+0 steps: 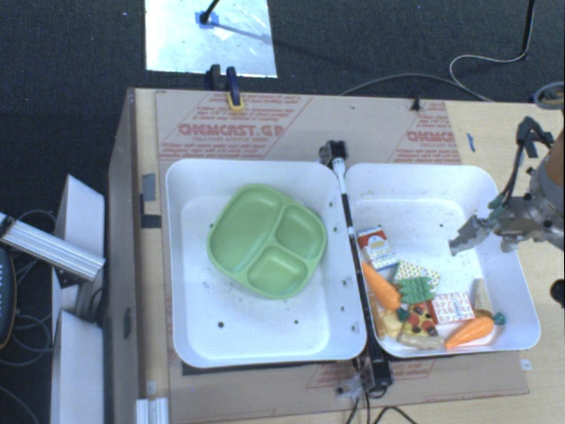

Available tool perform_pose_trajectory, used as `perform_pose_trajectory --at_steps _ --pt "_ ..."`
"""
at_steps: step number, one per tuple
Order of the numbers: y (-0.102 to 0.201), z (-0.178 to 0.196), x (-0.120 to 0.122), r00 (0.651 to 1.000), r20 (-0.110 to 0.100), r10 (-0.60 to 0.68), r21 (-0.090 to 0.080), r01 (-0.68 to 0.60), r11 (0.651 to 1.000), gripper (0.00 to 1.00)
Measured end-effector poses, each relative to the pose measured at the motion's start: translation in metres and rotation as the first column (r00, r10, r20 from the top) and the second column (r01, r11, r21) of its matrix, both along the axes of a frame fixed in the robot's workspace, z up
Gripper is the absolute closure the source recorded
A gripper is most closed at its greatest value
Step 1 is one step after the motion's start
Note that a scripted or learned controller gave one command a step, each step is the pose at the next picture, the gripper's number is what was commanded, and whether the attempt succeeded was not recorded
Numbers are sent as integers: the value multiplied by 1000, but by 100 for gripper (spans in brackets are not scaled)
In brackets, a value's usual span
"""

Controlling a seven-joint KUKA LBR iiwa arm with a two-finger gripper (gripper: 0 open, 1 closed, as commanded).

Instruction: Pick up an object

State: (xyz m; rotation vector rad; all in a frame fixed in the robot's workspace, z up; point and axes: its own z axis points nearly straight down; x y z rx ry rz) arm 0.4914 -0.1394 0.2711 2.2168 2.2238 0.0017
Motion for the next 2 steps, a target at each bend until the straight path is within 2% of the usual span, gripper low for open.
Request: perform_pose_trajectory --at_steps 1,2 --pt "26 -118 43 1000 -4 0 1 0 1000 0" --pt "53 -183 86 1000 4 0 1 0 1000 0"
